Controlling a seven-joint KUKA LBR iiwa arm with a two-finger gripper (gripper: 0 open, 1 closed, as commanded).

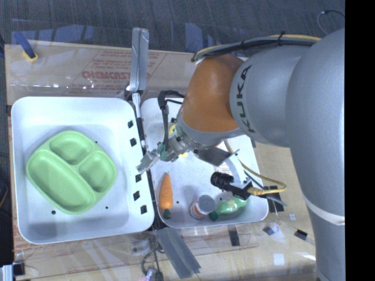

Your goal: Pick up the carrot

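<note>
Small orange tapered carrot [166, 192] lying flat on the floor of the right-hand shallow white bin [153, 117], close to that bin's left wall and toward its near edge. Long axis running nearly straight away from the camera, narrow tip pointing to the far side, blunt end nearest the bin's front rim. Two-finger gripper [157, 156] poised just beyond the carrot's far tip, low over the bin floor beside the divider between the two bins, not touching the carrot. Fingers small and half lost against the white plastic and the wrist hardware, so cannot tell whether spread or pressed together; nothing seen pinched between them. From the fingers, carrot lying a short way toward the camera and slightly to the view's right, so coming move judged a brief shift along the carrot's own length toward its middle, then a descent with the fingers closing across the narrow width, not along it. Near wall leaving little room on the left side, a likely cause of a missed grasp. Just beside the carrot to the right, a small grey round can [204, 206] and a green plastic bottle [231, 207], close but apart from it. In the left bin [23, 227], a pale green sectioned plate [69, 171], well away from the work.
</note>
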